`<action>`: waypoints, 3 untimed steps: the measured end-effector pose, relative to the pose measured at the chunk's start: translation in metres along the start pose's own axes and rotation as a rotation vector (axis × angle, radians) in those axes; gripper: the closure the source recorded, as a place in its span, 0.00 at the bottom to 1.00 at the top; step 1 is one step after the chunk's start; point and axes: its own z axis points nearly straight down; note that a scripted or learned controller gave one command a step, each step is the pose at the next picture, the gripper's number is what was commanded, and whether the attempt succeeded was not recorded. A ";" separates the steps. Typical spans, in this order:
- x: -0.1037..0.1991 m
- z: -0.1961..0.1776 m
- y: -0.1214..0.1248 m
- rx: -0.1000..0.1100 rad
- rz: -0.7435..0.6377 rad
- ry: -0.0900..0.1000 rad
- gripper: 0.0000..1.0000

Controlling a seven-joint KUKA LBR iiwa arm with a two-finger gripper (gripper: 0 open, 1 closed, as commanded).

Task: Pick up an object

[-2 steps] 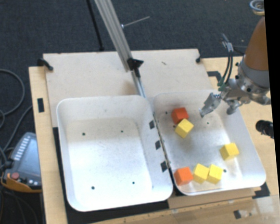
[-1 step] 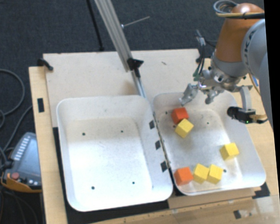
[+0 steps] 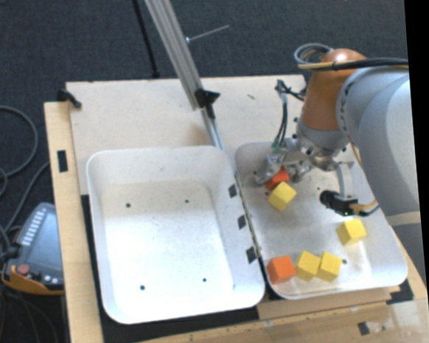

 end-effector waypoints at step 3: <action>0.165 -0.101 -0.004 -0.004 -0.004 0.002 1.00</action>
